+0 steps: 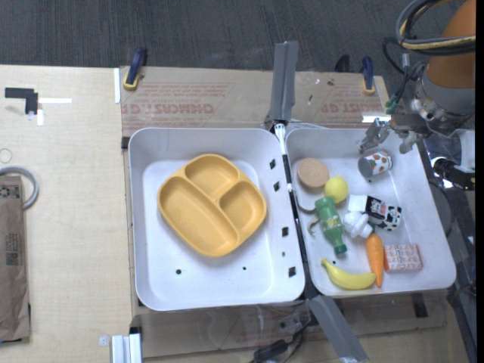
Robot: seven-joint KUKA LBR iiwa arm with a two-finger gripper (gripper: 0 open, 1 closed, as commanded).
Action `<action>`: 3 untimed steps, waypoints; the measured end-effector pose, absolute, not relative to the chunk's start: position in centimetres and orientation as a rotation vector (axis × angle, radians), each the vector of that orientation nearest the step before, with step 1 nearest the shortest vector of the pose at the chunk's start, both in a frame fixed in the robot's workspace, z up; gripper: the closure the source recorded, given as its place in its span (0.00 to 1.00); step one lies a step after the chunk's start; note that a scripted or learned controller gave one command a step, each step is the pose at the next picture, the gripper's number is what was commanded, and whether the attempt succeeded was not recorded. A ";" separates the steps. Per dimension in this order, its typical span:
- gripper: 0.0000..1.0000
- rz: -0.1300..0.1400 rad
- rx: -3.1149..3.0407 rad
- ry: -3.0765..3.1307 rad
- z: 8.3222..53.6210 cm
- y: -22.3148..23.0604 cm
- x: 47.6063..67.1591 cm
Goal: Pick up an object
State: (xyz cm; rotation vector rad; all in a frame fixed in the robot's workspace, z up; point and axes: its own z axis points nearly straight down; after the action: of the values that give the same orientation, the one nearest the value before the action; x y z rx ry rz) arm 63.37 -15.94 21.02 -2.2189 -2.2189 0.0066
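Note:
The right bin [432,203] holds several small items: a tan round disc [312,173], a yellow ball [336,188], a green bottle [330,224], a white lump [354,220], a black-and-white spotted toy [383,212], an orange carrot [375,257], a banana [349,276] and a pink box [402,257]. A small grey-and-white cup with red spots [376,163] lies near the bin's far side. My gripper [391,141] hangs over the far right corner, just above and right of that cup. Its fingers stand apart and I see nothing between them.
The left bin [147,225] carries a yellow divided plate [212,203]. A grey post [284,82] rises behind the seam between the bins. Cardboard [197,97] lies behind the bins. Black cables [454,180] run along the right bin's right edge.

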 end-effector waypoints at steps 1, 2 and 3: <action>0.00 0.005 -1.982 -2.434 19.1 -19.6 61.1; 0.00 0.003 -2.104 -2.331 10.7 -13.3 59.7; 0.00 0.003 -1.960 -2.457 15.5 -21.5 61.1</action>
State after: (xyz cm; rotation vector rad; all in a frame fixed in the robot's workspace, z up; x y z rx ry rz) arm 61.12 -21.50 15.50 -1.9599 -2.4566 0.0032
